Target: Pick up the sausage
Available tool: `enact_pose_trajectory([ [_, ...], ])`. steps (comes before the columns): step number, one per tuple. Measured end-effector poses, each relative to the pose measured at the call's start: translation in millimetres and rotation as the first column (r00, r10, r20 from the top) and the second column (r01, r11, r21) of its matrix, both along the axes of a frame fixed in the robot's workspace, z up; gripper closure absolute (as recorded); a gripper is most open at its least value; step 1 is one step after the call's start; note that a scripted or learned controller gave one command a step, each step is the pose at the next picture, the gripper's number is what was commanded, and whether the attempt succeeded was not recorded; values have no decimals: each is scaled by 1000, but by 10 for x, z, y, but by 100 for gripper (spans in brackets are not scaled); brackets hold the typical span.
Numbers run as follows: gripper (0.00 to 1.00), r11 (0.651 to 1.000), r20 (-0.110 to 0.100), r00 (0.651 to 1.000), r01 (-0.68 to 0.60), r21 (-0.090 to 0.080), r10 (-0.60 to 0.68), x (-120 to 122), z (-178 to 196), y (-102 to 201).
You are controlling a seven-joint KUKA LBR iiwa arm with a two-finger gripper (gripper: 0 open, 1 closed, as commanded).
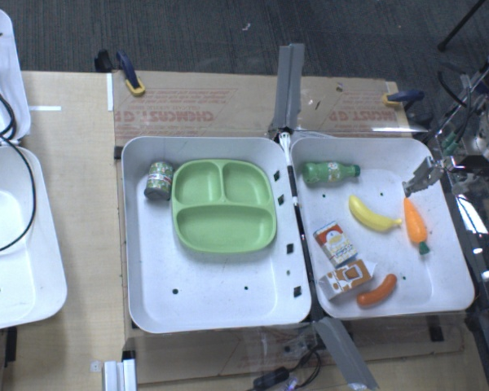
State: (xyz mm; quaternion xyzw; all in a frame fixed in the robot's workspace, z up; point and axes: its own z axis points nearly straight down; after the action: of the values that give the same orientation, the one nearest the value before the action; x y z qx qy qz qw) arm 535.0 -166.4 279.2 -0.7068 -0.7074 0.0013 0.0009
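1. The sausage [376,291] lies in the right bin [448,296] at about 5 o'clock, near the front wall. It is tilted, with its upper end to the right, and sits just beside a small carton [345,279]; whether the two touch I cannot tell.
2. The gripper [416,179] hangs at the right bin's 2 o'clock edge, above the top end of the carrot [416,223]. Nothing is in it, and whether it is apart or together I cannot tell at this size.
3. Between gripper and sausage lie the carrot and, at about 9 o'clock from the carrot, a banana [373,215]. A second carton [335,243] sits near the bin's middle and a green bottle [329,172] at 11 o'clock.
4. The left bin [138,283] holds a green divided plate [224,206] with a small can [158,180] at 9 o'clock from it. Neither bears on the task.
5. Judgement: the pick has not begun. The gripper has to travel towards 6 o'clock across the bin.
6. Judgement: the carton's closeness leaves little room on that side, so closing across the sausage's narrow width seems safest. The nearby front wall may also crowd the approach.
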Motion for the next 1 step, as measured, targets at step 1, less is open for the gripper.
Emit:
enact_pose_trajectory([
  [1, 0, 998, 0, 998, -63, 1, 63, -425, -1463, -72],
])
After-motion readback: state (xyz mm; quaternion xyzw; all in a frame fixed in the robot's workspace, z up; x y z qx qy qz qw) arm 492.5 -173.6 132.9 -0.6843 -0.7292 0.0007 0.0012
